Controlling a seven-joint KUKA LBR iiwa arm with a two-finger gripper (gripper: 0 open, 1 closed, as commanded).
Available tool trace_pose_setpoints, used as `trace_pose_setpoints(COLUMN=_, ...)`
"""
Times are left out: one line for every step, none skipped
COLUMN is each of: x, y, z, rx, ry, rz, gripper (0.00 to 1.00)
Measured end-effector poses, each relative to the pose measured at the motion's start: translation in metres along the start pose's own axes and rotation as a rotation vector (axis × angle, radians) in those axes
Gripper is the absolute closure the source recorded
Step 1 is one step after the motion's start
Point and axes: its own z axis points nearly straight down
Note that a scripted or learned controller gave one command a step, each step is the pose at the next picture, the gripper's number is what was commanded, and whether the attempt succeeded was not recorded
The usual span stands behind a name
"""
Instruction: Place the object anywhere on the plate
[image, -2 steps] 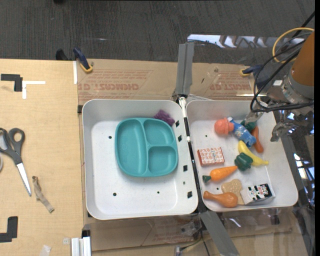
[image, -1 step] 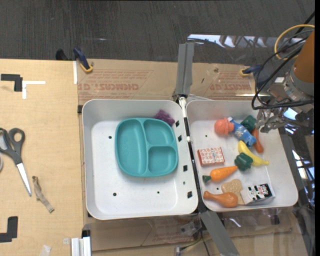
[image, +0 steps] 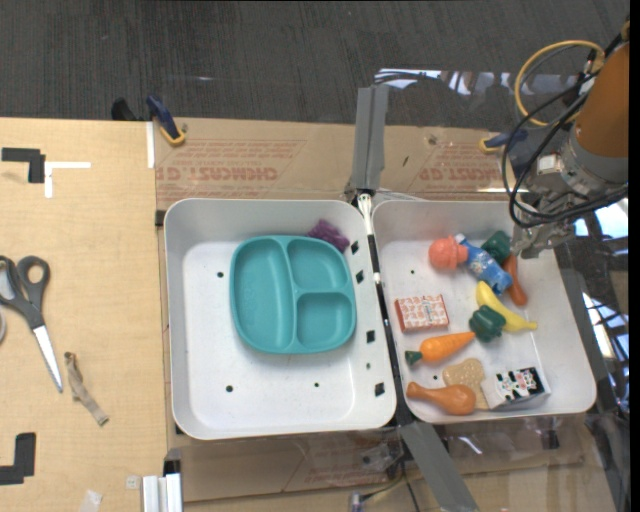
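Note:
A teal divided plate (image: 295, 295) lies in the left white bin (image: 195, 330), with nothing on it. Just behind its far rim sits a small purple object (image: 328, 233). The right bin (image: 565, 370) holds several toy foods: an orange ball (image: 447, 252), a blue bottle (image: 487, 268), a dark green piece (image: 497, 244), a banana (image: 503, 308), a green pepper (image: 486, 322), a carrot (image: 445, 347), a red-and-white box (image: 421, 313), a drumstick (image: 445, 397) and a black-and-white carton (image: 518, 386). My gripper (image: 530, 240) hangs over the right bin's far right corner, beside the green piece.
Scissors (image: 30, 300) and a scrap of strap (image: 85, 392) lie on the wooden bench at the left. A blue clamp (image: 165, 118) sits at the cardboard's far edge. Yellow and black cables (image: 545, 90) loop around the arm at the upper right.

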Motion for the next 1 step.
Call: trace_pose_setpoints(x=0.0003, y=0.0000, z=-0.0001, rx=0.000, ry=0.000, rz=0.000, gripper=0.00)
